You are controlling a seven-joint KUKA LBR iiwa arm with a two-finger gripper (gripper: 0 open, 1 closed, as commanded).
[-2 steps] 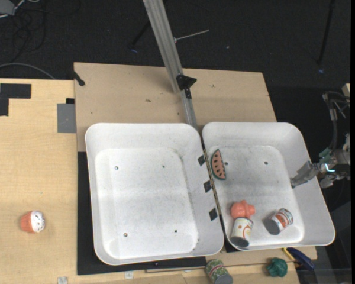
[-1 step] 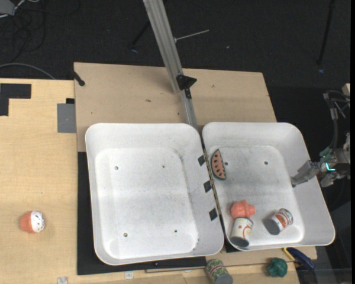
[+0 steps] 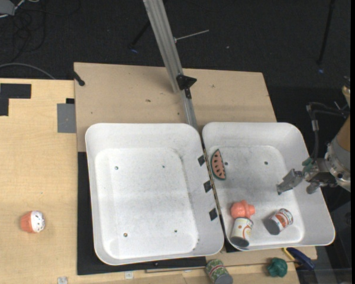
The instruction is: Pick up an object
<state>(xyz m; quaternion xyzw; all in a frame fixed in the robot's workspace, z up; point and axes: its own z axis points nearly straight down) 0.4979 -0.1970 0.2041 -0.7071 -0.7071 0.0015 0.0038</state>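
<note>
Jaws state: cannot tell, the tool is small and dark at the right bin's right side, nothing visibly pinched. It hangs over bare bin floor, above and a bit right of the small can lying on its side near the front wall.

Candidate targets all sit in the right bin: that can, a white cup tipped over at the front-left corner, a red-orange lump touching the cup's top, a watermelon slice against the left wall.

Risks, my read:
- Can is round and on its side, likely to roll off a closing grip.
- Cup and lump touch, so a grab there may nudge one or catch both.
- Cup is tight to the front wall, collision with the rim possible.
- Slice lies flat against the wall, hard to get under.

Left bin beside it. On the desk, an orange ball well apart, out of play.
</note>
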